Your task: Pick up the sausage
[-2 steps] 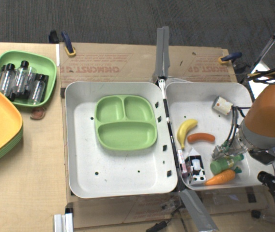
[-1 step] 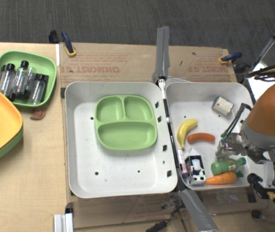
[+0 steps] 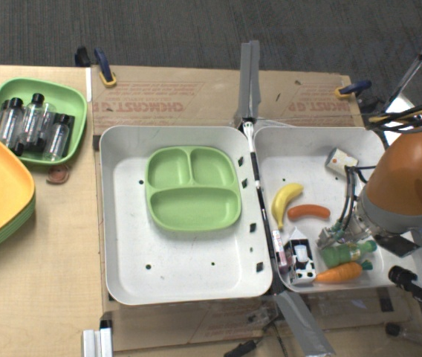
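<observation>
Item: sausage point(image 3: 308, 212), orange-red, lying flat and roughly crosswise on the floor of the right bin point(image 3: 300, 143), unheld. All positions below are given relative to it. Just to its left, almost touching: a banana point(image 3: 286, 201), curved, standing on end in the view. Below it and to the right: a green vegetable point(image 3: 347, 253) and, lower again, a carrot point(image 3: 339, 274), both near the bin's lower wall. Below it and left: a small black-and-white box point(image 3: 300, 259). Above it and right: a small white block point(image 3: 341, 159). Just to its right and slightly lower: the gripper point(image 3: 340, 233), hanging from the grey arm point(image 3: 404, 177), its tip among cables over the green vegetable; whether the jaws are spread or closed cannot be told, and nothing is seen between them. Far left: the left bin point(image 3: 114, 199), carrying a green divided plate point(image 3: 193, 188). Judgement: the tool sits off target, nearer the vegetable, so a shift up and left looks needed before any grasp.
</observation>
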Controlling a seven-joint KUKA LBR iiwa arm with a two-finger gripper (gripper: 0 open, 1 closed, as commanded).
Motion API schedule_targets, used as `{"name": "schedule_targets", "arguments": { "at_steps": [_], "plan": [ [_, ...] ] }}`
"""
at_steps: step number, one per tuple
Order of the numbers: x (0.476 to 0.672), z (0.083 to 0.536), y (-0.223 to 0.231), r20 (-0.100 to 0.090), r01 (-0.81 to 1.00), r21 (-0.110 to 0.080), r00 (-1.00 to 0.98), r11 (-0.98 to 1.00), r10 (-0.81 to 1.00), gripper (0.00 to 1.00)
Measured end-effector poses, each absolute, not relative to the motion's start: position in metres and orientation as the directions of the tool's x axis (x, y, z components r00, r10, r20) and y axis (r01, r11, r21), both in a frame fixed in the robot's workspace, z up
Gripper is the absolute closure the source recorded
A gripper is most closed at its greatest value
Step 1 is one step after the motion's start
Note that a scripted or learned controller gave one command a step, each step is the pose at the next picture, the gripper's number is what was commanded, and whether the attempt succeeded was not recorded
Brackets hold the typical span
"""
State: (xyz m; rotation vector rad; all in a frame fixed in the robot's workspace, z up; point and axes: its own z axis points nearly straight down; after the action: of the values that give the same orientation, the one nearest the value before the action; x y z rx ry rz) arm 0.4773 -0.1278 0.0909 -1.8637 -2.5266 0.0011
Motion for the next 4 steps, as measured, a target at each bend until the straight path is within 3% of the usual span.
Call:
{"name": "schedule_targets", "arguments": {
  "at_steps": [2, 3, 4],
  "plan": [
    [0.477, 0.091, -0.140, -0.001, 0.994, -0.002, 0.113, -0.113, 0.994, 1.00],
    [0.477, 0.091, -0.115, 0.001, 0.991, -0.003, -0.134, 0.134, 0.991, 1.00],
    [0.476, 0.091, -0.135, -0.001, 0.988, -0.003, 0.156, -0.156, 0.988, 1.00]
  ]
}}
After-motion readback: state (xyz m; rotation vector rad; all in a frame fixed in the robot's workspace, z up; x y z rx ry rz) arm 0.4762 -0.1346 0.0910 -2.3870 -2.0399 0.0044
